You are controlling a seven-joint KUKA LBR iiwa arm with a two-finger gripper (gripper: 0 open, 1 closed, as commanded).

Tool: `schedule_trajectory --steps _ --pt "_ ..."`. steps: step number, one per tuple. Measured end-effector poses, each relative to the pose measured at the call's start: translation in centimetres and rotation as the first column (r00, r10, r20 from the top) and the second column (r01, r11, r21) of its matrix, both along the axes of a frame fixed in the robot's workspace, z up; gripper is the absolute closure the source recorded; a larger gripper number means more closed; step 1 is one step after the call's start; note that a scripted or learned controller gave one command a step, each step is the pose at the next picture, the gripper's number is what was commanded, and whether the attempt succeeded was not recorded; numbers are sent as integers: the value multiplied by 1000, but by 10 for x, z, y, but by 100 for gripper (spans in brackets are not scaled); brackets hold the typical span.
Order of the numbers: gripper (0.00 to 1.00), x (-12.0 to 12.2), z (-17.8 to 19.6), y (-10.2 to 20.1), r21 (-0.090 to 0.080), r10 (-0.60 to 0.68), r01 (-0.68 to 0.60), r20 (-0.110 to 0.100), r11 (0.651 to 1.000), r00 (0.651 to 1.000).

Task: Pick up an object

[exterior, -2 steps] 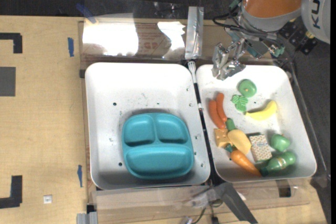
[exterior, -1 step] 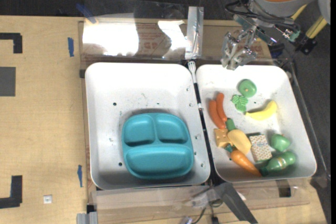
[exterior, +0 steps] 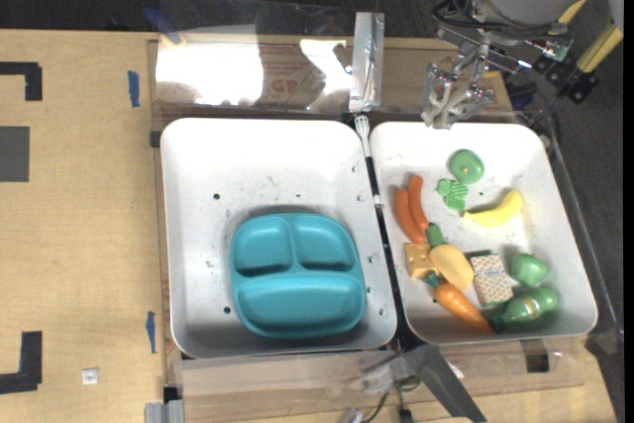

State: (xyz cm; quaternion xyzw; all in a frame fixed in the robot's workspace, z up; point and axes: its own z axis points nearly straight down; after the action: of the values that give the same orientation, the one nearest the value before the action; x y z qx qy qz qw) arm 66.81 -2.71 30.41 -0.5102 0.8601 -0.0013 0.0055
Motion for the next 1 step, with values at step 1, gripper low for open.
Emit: schedule_trajectory --steps 1 --pt "100 -1 -16 -6 -1 171 -171 -7 985 985"
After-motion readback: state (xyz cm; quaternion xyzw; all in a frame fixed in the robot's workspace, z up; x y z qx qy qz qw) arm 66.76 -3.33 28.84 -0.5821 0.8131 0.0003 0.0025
